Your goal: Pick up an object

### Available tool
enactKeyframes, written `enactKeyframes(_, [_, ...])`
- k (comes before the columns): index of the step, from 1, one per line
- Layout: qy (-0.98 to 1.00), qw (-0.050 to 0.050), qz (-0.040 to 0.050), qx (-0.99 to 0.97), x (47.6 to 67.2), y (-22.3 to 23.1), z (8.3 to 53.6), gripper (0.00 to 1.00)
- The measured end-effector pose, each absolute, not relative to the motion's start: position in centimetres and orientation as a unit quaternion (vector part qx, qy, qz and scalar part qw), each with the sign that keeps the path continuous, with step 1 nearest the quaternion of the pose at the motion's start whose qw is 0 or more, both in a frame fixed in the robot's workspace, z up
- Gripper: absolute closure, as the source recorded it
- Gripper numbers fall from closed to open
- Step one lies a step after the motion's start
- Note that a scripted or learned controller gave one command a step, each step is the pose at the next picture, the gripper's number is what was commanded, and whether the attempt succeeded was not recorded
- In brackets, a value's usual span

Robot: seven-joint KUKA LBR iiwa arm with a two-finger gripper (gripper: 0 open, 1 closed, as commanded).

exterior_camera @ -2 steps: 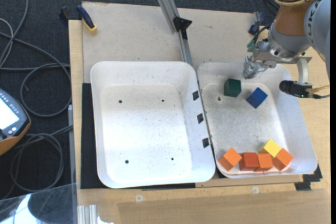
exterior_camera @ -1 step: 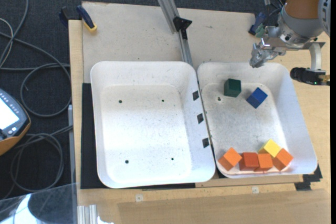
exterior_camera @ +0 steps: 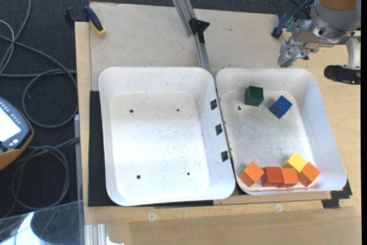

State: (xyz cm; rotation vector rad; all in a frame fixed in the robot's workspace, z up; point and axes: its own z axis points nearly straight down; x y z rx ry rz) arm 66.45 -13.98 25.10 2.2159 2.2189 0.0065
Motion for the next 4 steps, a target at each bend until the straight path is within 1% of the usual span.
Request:
enactKeyframes(1, [0.709,-0.002,0.0002,0.706,63.8,-9.4,25.1,1.00])
enactKeyframes(2, [0.709,-0.002,0.0004,0.705,63.3,-4.1,25.2,1.00])
enactKeyframes(4, [0.709,-0.002,0.0001,0.705,59.4,5.6,26.2,1.00])
